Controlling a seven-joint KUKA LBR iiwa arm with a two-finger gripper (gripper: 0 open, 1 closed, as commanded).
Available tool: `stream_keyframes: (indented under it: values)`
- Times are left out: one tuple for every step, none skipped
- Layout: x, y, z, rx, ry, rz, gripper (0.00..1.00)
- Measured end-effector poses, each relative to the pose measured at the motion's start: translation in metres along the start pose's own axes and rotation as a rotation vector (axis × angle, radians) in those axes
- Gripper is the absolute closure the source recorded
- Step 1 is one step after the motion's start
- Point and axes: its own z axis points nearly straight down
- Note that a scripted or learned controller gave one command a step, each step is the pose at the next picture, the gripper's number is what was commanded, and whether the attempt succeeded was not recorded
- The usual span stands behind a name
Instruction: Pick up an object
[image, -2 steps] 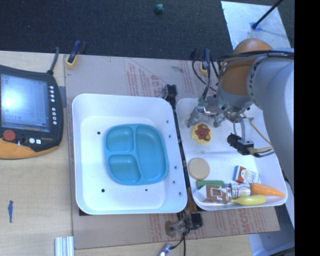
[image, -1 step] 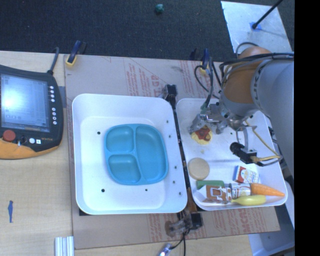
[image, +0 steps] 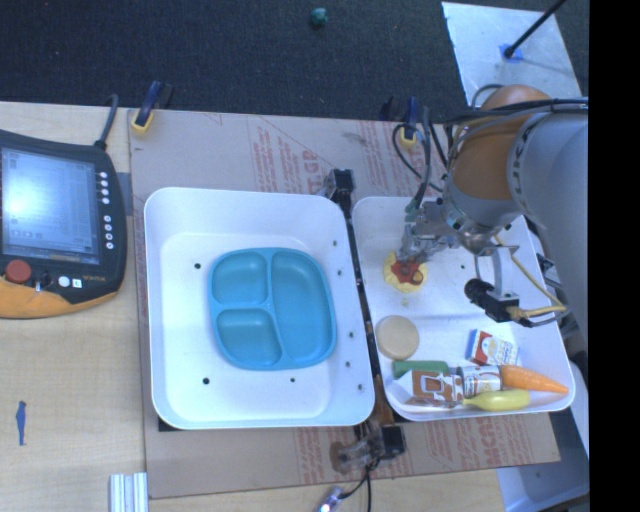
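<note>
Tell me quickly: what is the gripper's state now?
Gripper: low over a small yellow and red object in the right bin; state cannot be told.

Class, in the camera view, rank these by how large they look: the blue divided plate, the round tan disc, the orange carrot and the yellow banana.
1. Blue divided plastic plate, by far the largest.
2-4. Round tan disc, orange toy carrot and yellow toy banana: too alike to rank. The disc is wider, the carrot and banana longer but thin.

Blue divided plate (image: 271, 307), teach pendant (image: 57, 235), clamps (image: 146, 108)
</note>
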Motion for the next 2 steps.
stream_keyframes:
  values:
    - [0.0132,-0.0587,-0.0873,0.001,0.003,0.005,1.0]
    - [0.0132,-0.0592,-0.0865,0.003,0.003,0.005,0.0]
